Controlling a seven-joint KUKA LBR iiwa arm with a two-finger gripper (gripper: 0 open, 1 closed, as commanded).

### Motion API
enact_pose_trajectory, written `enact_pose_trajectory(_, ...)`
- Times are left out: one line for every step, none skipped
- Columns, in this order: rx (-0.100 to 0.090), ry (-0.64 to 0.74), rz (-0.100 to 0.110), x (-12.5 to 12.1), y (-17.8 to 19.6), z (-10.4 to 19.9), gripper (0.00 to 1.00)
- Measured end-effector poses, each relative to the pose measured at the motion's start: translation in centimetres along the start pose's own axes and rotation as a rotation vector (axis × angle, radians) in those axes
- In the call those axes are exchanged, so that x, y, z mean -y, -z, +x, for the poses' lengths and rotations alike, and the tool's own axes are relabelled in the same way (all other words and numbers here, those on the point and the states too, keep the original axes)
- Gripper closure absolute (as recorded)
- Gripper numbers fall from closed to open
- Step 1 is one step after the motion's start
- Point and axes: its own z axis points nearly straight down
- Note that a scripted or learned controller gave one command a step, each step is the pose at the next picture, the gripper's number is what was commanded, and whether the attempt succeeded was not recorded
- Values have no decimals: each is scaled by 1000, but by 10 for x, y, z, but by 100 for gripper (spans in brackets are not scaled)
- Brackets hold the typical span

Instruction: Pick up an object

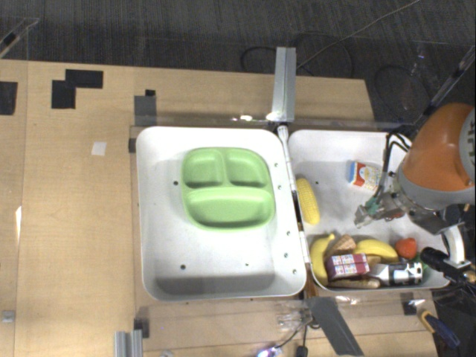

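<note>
two white bins sit side by side on a wooden bench [67,222]. the left bin [160,266] has a green tray [225,187] in it. the tray has three parts, two small ones at the top and one long one below. it lies flat near the middle of the bin.

the right bin [327,151] has lots of small things in it. an ear of corn [308,201] lies along the left wall. a little carton [364,175] with orange and blue on it lies near the top of the bin, apart from the rest. down at the bottom there is a pile. a banana [320,256] curves on the left of the pile, and another banana [378,248] lies across its top. a small dark red box [348,265] sits between them. a can [404,274] lies on its side to the right of the box. a small red thing [406,247] sits just above the can.

the arm comes in from the right, grey with a big orange band [439,155]. the gripper [374,210] hangs over the right bin, below the carton and above the pile. it is small and blurry, so i cannot tell how far open it is. i can see nothing held in it.
</note>
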Motion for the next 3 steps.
enact_pose_trajectory(2,-333,-6,-57,-37,3,100)
enact_pose_trajectory(5,-334,-9,-57,-37,2,0)
enact_pose_trajectory(2,-298,-7,-103,-38,0,0)
